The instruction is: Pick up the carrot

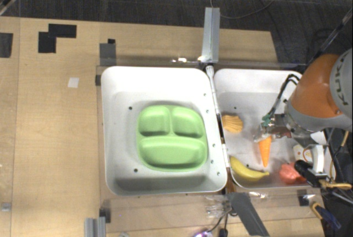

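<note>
The carrot [265,151] is orange and stands with its thick end up and its tip pointing down, in the middle of the right bin [242,95]. My gripper [268,131] sits right at the carrot's thick top end, coming in from the right. The fingers are dark and small, and the wrist body hides how they stand around the carrot. The carrot's tip reaches down close to the banana.
In the right bin a yellow banana [247,169] lies along the front wall, a yellow corn piece [232,123] sits at the left wall, and a red item [290,173] lies at the front right. The left bin [118,92] holds a green divided plate [171,137].
</note>
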Tool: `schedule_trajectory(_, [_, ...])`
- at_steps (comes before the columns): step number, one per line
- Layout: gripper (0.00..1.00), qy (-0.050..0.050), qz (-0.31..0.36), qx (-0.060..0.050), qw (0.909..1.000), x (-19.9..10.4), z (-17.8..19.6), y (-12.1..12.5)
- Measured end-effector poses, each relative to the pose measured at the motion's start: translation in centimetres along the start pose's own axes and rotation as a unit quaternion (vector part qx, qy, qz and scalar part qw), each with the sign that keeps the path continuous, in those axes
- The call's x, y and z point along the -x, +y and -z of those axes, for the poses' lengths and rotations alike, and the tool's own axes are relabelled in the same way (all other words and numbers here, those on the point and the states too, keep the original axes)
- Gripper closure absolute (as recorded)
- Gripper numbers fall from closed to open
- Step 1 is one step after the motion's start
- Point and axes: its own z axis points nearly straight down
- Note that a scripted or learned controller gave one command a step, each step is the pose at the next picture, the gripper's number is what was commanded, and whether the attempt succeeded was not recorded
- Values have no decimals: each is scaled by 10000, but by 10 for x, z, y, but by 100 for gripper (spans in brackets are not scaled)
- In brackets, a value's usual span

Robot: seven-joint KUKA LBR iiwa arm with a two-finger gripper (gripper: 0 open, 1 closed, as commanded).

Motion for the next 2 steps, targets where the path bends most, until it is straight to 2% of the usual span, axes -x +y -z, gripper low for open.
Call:
schedule_trajectory(1, [100,7,648,-16,9979,-107,102,-29])
schedule_trajectory(2, [100,7,390,-29,9992,-150,114,7])
